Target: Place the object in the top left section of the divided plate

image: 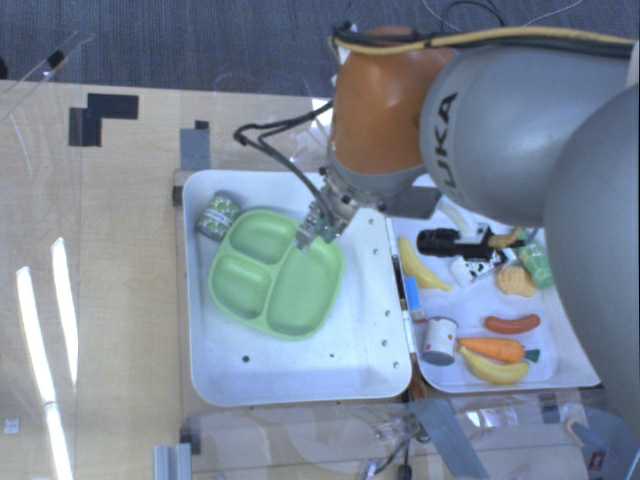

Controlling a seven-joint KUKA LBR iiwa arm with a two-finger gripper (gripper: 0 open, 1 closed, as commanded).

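Two white bins (pixel 300 373) on a pale wooden bench (pixel 90 308) — blue-grey carpet (pixel 200 28) beyond.

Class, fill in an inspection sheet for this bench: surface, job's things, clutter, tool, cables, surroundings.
Surface: wooden bench bearing left bin and right bin.
Job's things: green divided plate in the left bin; small green patterned object beside its upper left edge.
Clutter: toy foods in the right bin, including banana, carrot, sausage.
Tool: tool over the plate's upper right rim; grip unclear.
Cables: black cable running to the wrist.
Surroundings: grey carpet.
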